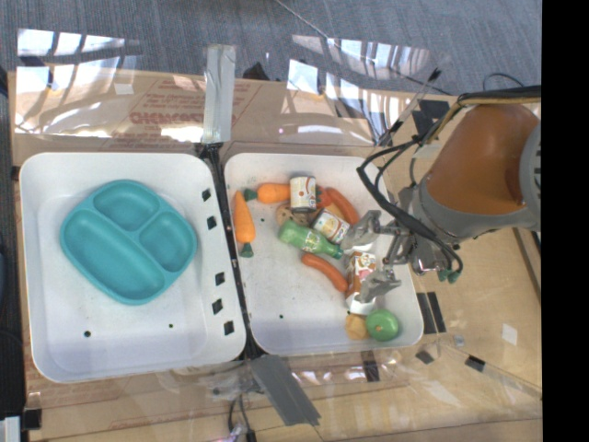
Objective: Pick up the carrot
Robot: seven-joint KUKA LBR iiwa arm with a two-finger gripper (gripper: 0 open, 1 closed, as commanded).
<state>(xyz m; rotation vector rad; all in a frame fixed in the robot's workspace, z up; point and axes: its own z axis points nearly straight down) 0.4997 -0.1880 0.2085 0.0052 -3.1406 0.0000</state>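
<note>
The carrot (pixel 242 219) is long and orange with a green stub at its near end. It lies along the left wall of the right bin (pixel 276 325), next to the divider. My gripper (pixel 371 258) hangs over the right side of that bin, well to the right of the carrot. It is open, with its fingers (pixel 367 228) spread. A small white labelled bottle (pixel 363 266) lies under the gap between them, not gripped.
The right bin also holds a shorter orange vegetable (pixel 272 192), two cans (pixel 303 192) (pixel 329 224), a green bottle (pixel 308 239), two red sausages (pixel 324 269) (pixel 341 204) and a green apple (pixel 383 325). A teal divided plate (pixel 129 239) sits in the left bin.
</note>
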